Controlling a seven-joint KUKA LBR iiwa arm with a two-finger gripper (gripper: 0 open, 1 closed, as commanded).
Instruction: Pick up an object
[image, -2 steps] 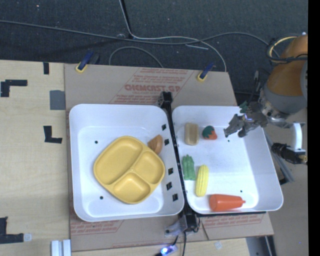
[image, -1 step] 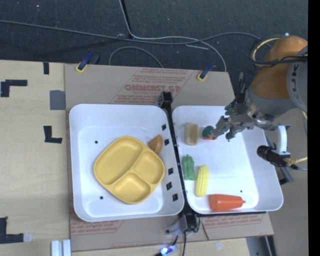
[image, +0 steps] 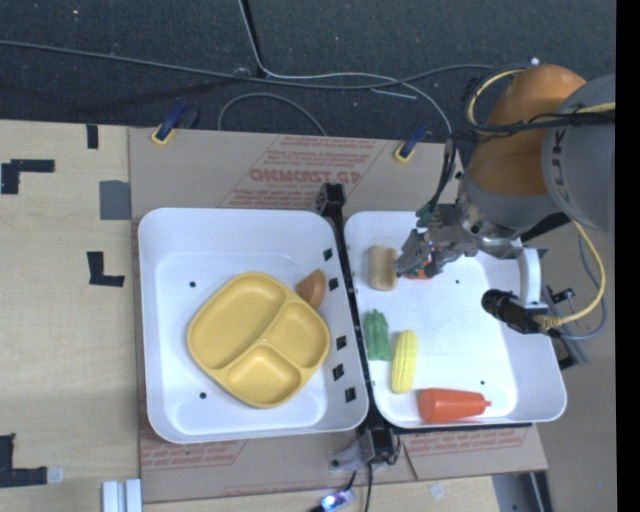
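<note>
The gripper (image: 418, 262), grip state unclear, hangs just right of the bread roll (image: 381, 268), whose long axis runs up-down.

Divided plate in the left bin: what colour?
Yellow; the divided plate shows plainly in the camera view.

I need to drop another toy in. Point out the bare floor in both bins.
Right bin: bare floor right of the corn, above the carrot. Crowded along its left wall and around the claw. Left bin: the yellow tray fills the middle; bare strips lie along its left and top walls.
</note>
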